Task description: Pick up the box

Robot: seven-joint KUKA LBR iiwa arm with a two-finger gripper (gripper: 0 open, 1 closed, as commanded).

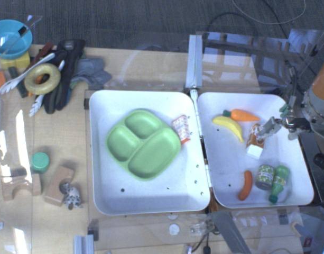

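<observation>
A small red and white box (181, 128) lies in the left bin (103, 194), against the right edge of a green divided plate (144, 143). My gripper (269, 126) reaches in from the right over the right bin (225, 194), far from that box. Its tip sits just right of and above a brown-orange object (253, 136) that has a small white block (254, 151) at its lower end. Whether it touches that object I cannot tell.
The right bin also holds a banana (229, 126), a carrot (244, 115), a sausage (245, 185), a can (265, 176) and a green bottle (278, 183). Left of the bins, the bench carries a blue bowl (11, 37), a yellow ring (42, 78), dark tools and wooden blocks.
</observation>
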